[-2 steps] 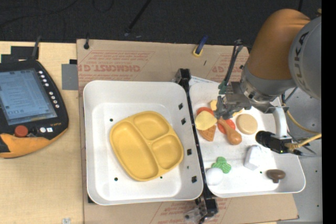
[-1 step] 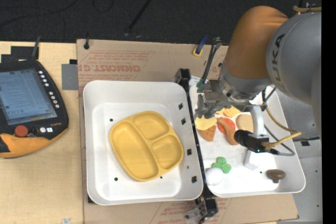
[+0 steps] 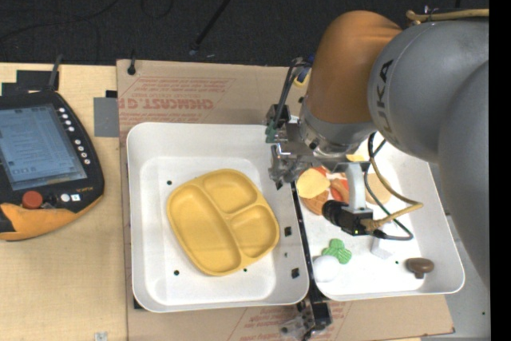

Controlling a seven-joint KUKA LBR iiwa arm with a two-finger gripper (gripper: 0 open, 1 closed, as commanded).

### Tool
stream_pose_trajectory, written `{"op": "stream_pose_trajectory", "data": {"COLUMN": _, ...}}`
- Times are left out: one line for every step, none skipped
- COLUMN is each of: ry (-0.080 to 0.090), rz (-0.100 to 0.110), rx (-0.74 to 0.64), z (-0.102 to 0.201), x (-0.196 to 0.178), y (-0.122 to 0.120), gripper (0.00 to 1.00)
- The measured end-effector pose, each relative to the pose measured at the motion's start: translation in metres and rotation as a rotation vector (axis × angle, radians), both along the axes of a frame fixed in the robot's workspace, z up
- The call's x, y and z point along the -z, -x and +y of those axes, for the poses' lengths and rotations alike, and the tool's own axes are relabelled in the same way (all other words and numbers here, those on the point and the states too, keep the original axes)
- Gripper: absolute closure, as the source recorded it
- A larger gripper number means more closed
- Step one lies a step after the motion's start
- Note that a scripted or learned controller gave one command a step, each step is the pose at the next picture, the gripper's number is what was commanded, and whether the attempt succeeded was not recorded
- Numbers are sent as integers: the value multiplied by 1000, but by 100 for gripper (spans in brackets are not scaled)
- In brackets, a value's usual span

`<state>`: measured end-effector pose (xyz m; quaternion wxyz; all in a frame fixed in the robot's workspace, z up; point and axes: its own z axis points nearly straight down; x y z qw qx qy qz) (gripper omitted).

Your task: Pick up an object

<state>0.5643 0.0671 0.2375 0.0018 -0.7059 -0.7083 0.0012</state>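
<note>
- The gripper (image 3: 281,164) sits at the centre of the frame, low over the wall shared by the two bins, at the left edge of the right bin (image 3: 447,271). Whether it is released or clenched I cannot tell; the wrist hides that.
- Nothing can be seen held, so the step in hand looks like the descent onto a target.
- The likeliest target is the cluster just right of the gripper: a tan, rounded piece (image 3: 313,186) with a red-orange piece (image 3: 339,189) touching it, partly under the arm.
- The tan piece looks roughly round, with no clear long axis. What shows of the red-orange piece suggests an axis from top to bottom of the frame, though it is mostly covered.
- To do this well: keep clear of the bin wall, close across the narrow side of one piece, not both, and lift straight up.
- Other candidates lie lower in the right bin: a green toy (image 3: 338,252) beside a white ball (image 3: 325,267), and a small brown object (image 3: 418,266) in the lower right corner.
- The yellow divided tray (image 3: 222,221) fills the left bin (image 3: 148,172), its long axis running upper left to lower right; it seems too broad to grasp.
</note>
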Motion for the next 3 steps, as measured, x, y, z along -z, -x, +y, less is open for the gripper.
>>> {"op": "stream_pose_trajectory", "data": {"ry": 0, "rz": -1, "rx": 1, "z": 32, "x": 4, "y": -10, "gripper": 100}}
{"op": "stream_pose_trajectory", "data": {"ry": 2, "rz": 2, "rx": 5, "z": 17, "x": 16, "y": -7, "gripper": 100}}
{"op": "stream_pose_trajectory", "data": {"ry": 1, "rz": -1, "rx": 0, "z": 18, "x": 5, "y": -14, "gripper": 100}}
